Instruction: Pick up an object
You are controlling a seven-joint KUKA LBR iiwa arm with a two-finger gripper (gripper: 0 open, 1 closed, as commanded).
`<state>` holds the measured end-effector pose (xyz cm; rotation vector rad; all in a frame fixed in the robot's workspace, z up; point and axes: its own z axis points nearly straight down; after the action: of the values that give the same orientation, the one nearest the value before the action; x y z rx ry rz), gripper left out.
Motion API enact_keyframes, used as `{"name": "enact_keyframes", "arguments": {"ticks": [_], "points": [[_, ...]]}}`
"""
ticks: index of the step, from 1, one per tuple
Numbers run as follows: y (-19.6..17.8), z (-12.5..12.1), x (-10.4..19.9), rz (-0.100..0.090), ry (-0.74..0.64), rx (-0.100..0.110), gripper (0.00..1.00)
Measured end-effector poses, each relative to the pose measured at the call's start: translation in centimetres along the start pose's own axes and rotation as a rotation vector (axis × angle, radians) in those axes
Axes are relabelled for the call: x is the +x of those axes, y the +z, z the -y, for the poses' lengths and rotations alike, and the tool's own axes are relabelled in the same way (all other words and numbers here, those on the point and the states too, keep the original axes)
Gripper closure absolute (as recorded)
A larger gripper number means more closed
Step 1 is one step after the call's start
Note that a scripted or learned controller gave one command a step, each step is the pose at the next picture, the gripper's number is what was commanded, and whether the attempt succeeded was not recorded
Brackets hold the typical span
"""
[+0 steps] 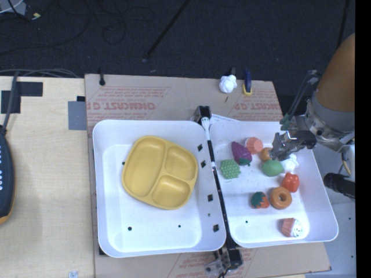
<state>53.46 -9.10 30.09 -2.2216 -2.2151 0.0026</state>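
The right bin holds several small toy foods: a purple eggplant, a salmon-pink round piece, a green bumpy piece, a green lime-like ball, a white piece, a red pepper, a brown donut, a strawberry and a red-and-white cake slice. My gripper hangs over the bin's upper right part, just above the green ball and beside a small orange piece. Nothing shows between its fingers.
The left bin carries a yellow divided plate. A black divider runs between the bins. Behind them on the cardboard lie a white crumpled object and a blue-and-yellow item.
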Motion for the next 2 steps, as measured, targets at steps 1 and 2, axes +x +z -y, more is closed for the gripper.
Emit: {"name": "enact_keyframes", "arguments": {"ticks": [1, 2], "points": [[5.9, -5.5, 1.2, 0.001, -0.006, 0.000, 1.00], [-7.8, 2.3, 7.3, -0.002, -0.009, -0.015, 1.00]]}}
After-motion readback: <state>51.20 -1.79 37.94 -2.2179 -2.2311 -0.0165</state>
